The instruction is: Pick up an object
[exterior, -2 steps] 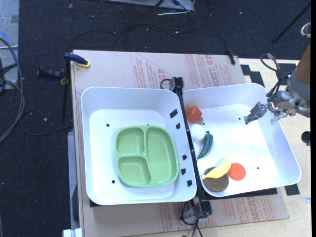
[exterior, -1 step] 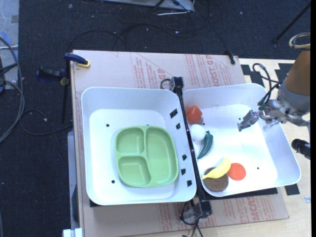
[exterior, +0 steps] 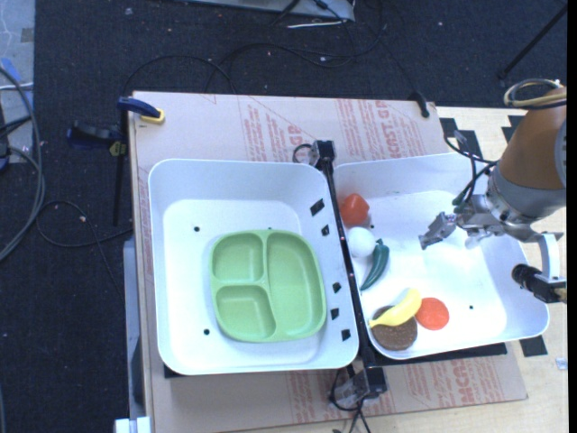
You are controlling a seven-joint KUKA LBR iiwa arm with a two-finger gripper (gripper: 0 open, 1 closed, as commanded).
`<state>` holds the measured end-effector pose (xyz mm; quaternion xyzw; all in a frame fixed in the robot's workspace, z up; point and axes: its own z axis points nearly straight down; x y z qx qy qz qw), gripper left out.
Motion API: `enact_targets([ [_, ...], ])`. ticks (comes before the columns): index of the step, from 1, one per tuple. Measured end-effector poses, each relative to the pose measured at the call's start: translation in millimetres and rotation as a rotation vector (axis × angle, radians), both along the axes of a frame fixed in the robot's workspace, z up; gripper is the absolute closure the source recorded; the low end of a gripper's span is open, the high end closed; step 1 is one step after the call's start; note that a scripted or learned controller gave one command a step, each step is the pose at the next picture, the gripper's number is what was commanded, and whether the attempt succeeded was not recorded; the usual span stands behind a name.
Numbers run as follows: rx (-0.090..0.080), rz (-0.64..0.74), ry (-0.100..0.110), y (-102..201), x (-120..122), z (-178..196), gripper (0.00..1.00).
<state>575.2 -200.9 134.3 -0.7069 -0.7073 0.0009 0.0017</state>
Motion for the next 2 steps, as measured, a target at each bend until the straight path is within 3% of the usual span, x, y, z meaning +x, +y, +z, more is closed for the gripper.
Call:
enact_targets([
  [1,-0.005,-0.001,-0.01,-1.4,1.8,-38.5,0.0],
  [2,-0.007,-0.001,-0.016,-2.5,3.7,-24.8,1.0],
])
